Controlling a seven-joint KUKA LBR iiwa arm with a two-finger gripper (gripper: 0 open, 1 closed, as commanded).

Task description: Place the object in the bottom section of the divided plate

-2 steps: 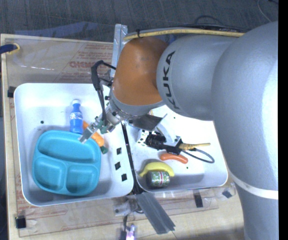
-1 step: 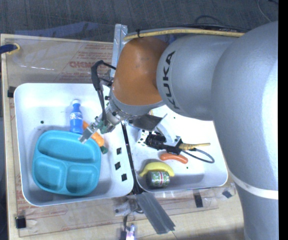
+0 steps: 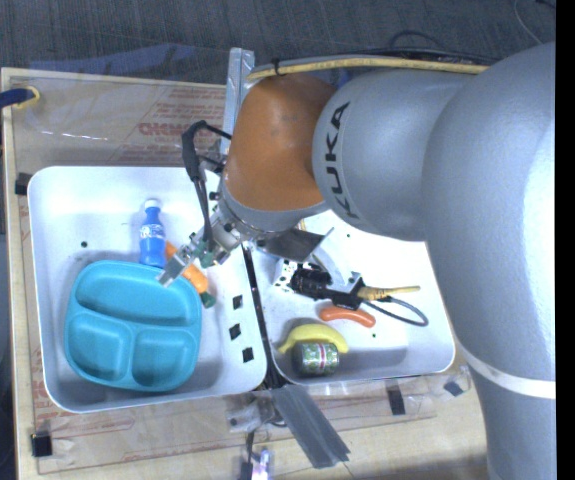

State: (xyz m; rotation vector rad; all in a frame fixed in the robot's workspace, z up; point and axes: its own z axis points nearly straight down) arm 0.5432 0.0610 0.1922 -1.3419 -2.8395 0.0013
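Object [image 3: 200,280], orange, lies against the claw [image 3: 181,268] at the plate's [image 3: 92,313] upper right rim; claw's opening cannot be told.

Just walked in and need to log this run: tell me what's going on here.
The KUKA arm reaches over the left bin, with its gripper at the upper right rim of the blue divided plate. A small orange object sits right at the gripper, by the plate's edge. I cannot tell whether it is held, and it is not yet in a plate section. A blue bottle lies just above the plate. The right bin holds a banana and a green can.
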